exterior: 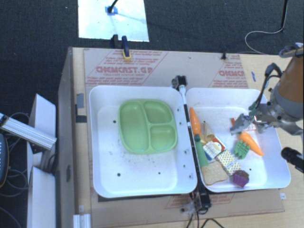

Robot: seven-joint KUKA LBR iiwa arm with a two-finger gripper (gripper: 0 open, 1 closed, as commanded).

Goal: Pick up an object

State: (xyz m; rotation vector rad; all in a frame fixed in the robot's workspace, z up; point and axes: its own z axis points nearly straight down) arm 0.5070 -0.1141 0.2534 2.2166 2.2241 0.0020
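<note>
Two white bins sit side by side on the bench. Left bin (102, 175): one pale green divided plate (147, 126), three compartments, lying flat near the bin's middle. Right bin (275, 177): all the small items, crowded toward its left and lower part.

My arm (290, 87) comes in from the right, orange band above the wrist. My pincer (241, 123) hangs over the right bin's upper middle, tips pointing left and down. Whether the tips are spread or pressed together, I cannot tell; they read as a grey blur against the white floor. Nothing visible between them.

Items in the right bin, by position:
- Orange carrot (251, 143) with a green end, lying at a slant just below and right of my pincer, near it. Contact unclear.
- Green knobbly piece (242, 149) touching the carrot's lower left side.
- Long orange piece (194, 121) along the left wall, running top to bottom.
- Dark green piece (202, 156) below it, against the same wall.
- Small packet with red and white print (213, 148) just beside the dark green piece.
- Checkered yellow-green block (228, 160) lower right of the packet.
- Tan toast slice (214, 174) near the bottom edge, flat.
- Purple piece (241, 177) right of the toast, near the bin's lower rim.

Divider between the bins carries a black clamp (179, 82) at its top end. Bench surface is brown board with red lettering (124, 70). A pale sheet (113, 13) lies on the dark floor beyond the bench.
</note>
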